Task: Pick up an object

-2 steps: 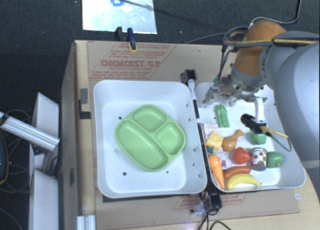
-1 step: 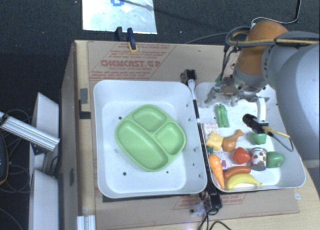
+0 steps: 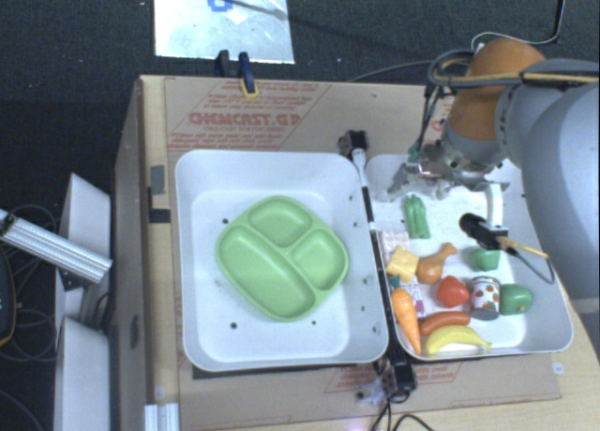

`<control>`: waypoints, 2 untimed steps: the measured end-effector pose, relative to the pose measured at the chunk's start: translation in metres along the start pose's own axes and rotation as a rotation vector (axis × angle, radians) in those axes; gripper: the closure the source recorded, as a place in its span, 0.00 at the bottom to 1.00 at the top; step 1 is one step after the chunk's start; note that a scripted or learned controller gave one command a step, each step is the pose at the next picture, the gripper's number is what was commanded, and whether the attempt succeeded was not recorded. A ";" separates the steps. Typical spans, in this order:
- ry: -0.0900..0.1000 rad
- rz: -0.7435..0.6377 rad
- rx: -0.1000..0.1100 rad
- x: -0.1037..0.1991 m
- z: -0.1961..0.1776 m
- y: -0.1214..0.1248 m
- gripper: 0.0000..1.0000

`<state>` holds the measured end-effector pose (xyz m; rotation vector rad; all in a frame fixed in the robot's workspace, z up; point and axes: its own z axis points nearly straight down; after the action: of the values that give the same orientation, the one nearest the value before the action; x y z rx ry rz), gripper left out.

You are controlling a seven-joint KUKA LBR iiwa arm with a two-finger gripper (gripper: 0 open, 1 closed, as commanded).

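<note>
The right bin (image 3: 544, 326) holds several toy foods: a green pickle-like piece (image 3: 415, 216), a yellow cheese wedge (image 3: 402, 260), a drumstick (image 3: 435, 262), a red tomato (image 3: 452, 290), a carrot (image 3: 406, 317), a red sausage (image 3: 443, 322) and a banana (image 3: 457, 339). My gripper (image 3: 420, 184) hangs over the bin's far left part, just above the top end of the green piece. Nothing shows held in it.
A green divided plate (image 3: 281, 256) lies in the left bin (image 3: 202, 326). Two small green pieces (image 3: 486, 258) (image 3: 516, 299) and a spotted toy (image 3: 484, 296) sit at the right bin's right side. The arm's grey body (image 3: 553, 157) covers that bin's far right corner.
</note>
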<state>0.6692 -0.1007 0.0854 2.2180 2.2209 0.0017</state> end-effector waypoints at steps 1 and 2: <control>0.000 0.000 0.000 -0.004 0.000 0.000 0.00; 0.000 -0.002 0.000 0.004 0.000 0.000 0.00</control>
<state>0.6692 -0.0971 0.0851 2.2155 2.2236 0.0014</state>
